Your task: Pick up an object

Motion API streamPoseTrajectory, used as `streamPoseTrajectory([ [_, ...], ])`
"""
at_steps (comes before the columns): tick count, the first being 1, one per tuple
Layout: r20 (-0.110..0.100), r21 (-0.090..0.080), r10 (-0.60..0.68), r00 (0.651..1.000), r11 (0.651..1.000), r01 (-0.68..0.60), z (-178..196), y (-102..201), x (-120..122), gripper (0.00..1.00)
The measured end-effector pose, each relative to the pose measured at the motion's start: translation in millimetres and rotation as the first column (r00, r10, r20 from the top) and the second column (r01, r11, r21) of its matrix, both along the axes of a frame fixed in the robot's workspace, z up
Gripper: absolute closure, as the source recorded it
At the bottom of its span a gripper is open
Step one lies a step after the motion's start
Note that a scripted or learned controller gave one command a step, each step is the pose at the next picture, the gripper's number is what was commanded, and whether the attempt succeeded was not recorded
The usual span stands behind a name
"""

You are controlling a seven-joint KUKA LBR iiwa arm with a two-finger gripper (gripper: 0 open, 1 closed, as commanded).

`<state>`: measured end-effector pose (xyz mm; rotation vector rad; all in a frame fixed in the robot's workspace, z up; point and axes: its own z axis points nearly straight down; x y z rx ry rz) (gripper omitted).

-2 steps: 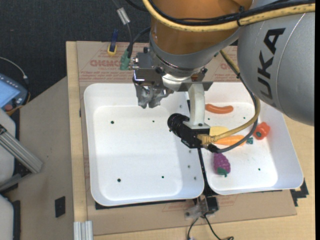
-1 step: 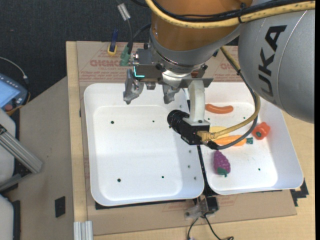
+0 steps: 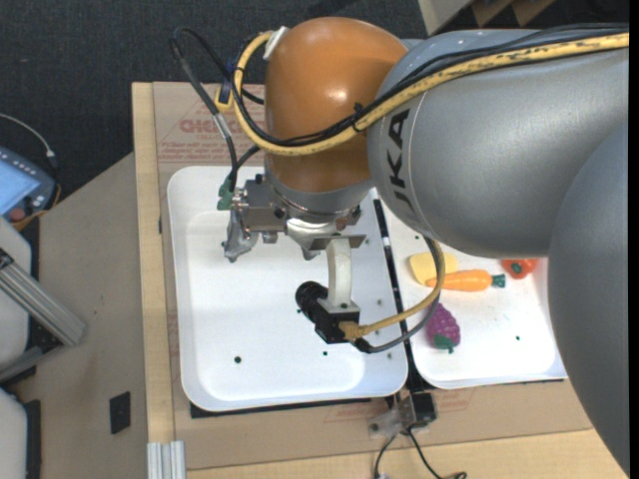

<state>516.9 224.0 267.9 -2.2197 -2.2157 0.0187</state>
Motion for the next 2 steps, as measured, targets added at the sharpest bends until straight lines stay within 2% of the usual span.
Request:
streamPoseTrajectory([
  [1,0.001,0.000,-0.005,1.000,1.000,0.005,-123.7,-55.6,32.1,0.00],
  [2,0.005,0.004,-0.003,1.000,1.000,0.003,-184.0,-115.7,34.7,0.00],
])
